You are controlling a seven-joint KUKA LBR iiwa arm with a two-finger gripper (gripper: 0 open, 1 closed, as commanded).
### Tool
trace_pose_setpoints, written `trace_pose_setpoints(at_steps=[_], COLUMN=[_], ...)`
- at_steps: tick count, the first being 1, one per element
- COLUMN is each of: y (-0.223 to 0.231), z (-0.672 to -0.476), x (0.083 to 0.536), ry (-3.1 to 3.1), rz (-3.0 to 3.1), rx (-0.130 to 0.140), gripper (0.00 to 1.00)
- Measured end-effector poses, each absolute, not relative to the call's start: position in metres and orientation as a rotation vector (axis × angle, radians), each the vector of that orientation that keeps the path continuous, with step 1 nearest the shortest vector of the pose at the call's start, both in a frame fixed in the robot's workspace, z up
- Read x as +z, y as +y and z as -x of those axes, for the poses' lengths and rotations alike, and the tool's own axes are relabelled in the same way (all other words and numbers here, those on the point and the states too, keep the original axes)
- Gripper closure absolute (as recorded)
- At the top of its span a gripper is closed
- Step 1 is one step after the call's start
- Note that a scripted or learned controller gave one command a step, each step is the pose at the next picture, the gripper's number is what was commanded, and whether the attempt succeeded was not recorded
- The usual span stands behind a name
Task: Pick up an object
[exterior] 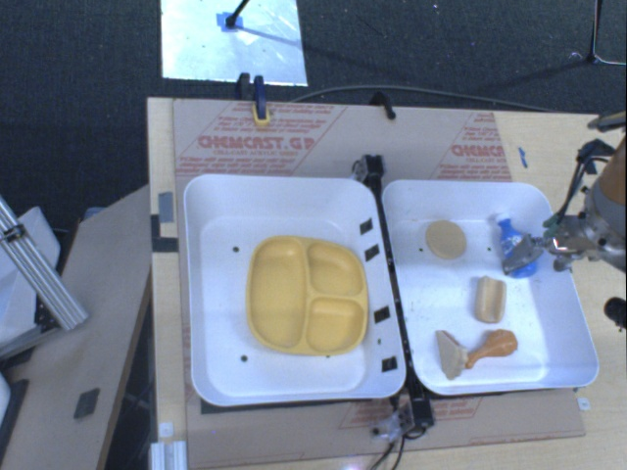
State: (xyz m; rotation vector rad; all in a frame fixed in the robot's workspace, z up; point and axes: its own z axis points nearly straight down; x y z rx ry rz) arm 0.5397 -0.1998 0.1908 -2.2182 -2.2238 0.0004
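**Claw at the right bin's far right edge, blue thing just beside it**

Dark carpet surrounds my bench, where two white bins sit side by side on a printed board. From my seat the left bin (211, 213) carries a yellow divided plate (307, 294) at its middle. The right bin (573, 360) carries four loose things: a tan disc (446, 239) toward its far edge, a beige block (490, 299) near its centre, a brush with an orange handle (475, 351) toward its near edge, and a blue thing (511, 246) by its far right corner.

That blue thing is my likeliest pick. It lies just left of the claw (532, 250), nearly touching its tip, with its long axis running roughly from the bin's far edge toward the near edge. The arm reaches in over the bin's right wall, so I judge the approach short.

As for the claw itself, it is too small and blurred for me to tell how it stands or whether it touches the blue thing.
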Motion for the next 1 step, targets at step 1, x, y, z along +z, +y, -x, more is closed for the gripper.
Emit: trace_pose_setpoints(at_steps=[1], y=[-0.1943], z=[-0.5317], x=[0.1429], ry=[-2.221], rz=[2.218], rx=[0.001], gripper=[0.0])
